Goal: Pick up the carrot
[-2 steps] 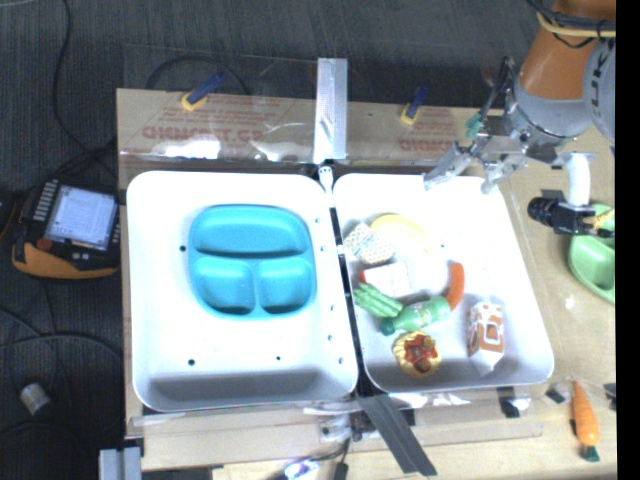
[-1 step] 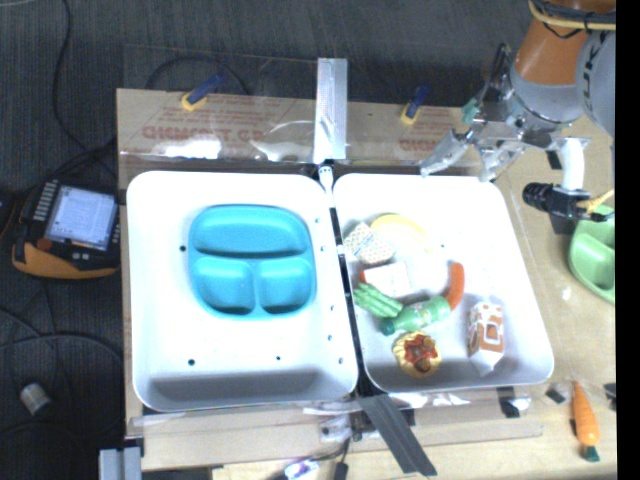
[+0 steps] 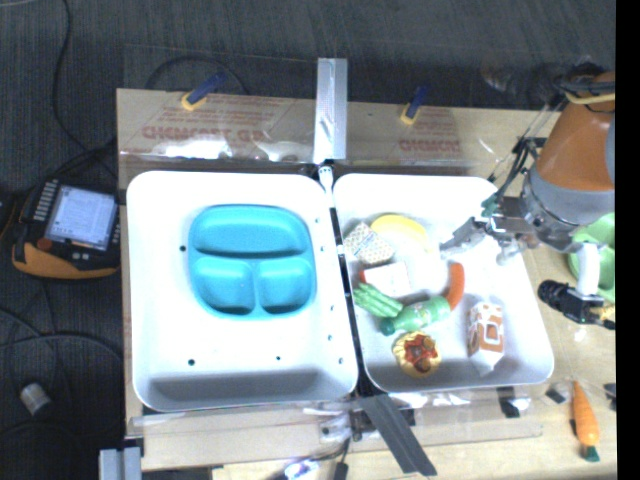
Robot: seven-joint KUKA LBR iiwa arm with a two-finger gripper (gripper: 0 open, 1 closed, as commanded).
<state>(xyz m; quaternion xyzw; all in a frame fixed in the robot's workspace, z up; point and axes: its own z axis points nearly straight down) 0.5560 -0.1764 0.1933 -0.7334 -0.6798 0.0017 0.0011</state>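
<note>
The carrot (image 3: 456,284), small and orange, lies in the right bin (image 3: 530,298) near its middle, pointing toward the far wall. My gripper (image 3: 483,242) hangs over the bin's far right part, just above and to the right of the carrot. Its two fingers are spread open with nothing between them. The grey arm with its orange band (image 3: 580,153) comes in from the right edge.
Around the carrot lie a yellow round item (image 3: 398,230), a white block (image 3: 395,276), a green vegetable (image 3: 405,313), a small pizza-like toy (image 3: 417,351) and a little carton (image 3: 485,330). The left bin holds a blue divided tray (image 3: 250,258). A second carrot (image 3: 585,423) lies on the bench outside.
</note>
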